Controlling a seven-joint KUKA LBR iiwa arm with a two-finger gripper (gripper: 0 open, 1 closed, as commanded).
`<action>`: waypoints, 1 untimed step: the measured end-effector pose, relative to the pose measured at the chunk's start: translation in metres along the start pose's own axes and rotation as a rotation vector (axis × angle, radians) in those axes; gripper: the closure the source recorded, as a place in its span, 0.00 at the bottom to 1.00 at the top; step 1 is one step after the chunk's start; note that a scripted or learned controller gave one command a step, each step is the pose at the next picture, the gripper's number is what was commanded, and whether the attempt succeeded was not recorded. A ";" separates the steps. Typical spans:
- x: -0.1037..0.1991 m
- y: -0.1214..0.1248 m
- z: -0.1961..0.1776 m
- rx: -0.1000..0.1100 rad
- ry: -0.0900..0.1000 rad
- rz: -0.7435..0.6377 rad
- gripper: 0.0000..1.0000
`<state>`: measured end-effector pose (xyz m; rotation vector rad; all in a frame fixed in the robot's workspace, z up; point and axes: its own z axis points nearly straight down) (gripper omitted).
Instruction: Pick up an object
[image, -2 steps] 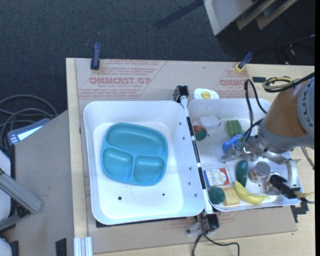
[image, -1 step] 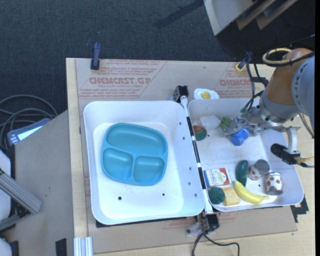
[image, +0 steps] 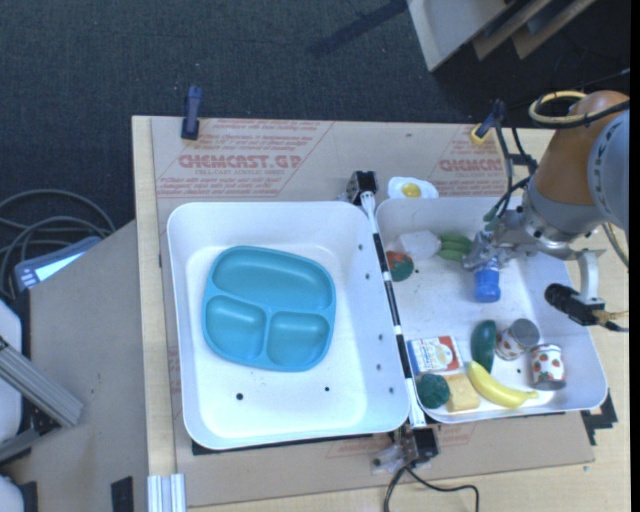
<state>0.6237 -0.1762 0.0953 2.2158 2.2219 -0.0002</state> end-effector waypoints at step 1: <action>0.088 0.011 -0.091 -0.001 0.003 0.000 1.00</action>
